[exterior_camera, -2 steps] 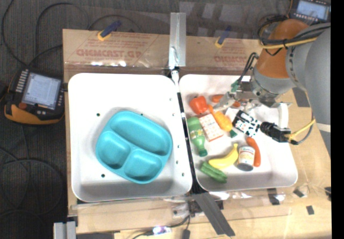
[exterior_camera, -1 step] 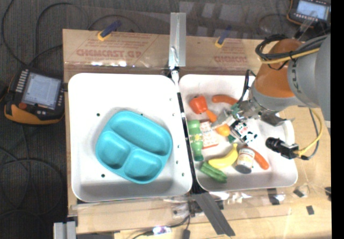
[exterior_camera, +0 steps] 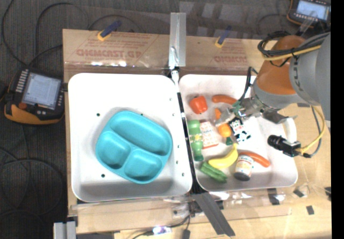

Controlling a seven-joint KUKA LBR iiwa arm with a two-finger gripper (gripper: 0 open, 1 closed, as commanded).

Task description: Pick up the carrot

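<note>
The carrot [exterior_camera: 222, 99], a slim orange piece, lies near the back of the right bin [exterior_camera: 279, 179]. My gripper [exterior_camera: 238, 110] is low in this bin, just right of the carrot's right end and slightly nearer the front. It hangs from the grey arm with the orange band [exterior_camera: 279, 74], which reaches in from the right. Nothing shows between the gripper and the carrot that tells of contact.
Around the gripper lie an orange pepper [exterior_camera: 198, 104], a small box [exterior_camera: 209, 135], a black-and-white cube [exterior_camera: 242, 137], a banana [exterior_camera: 226, 158], a jar [exterior_camera: 243, 167] and another long orange piece [exterior_camera: 259, 159]. The left bin [exterior_camera: 86, 93] holds a teal divided plate [exterior_camera: 134, 145].
</note>
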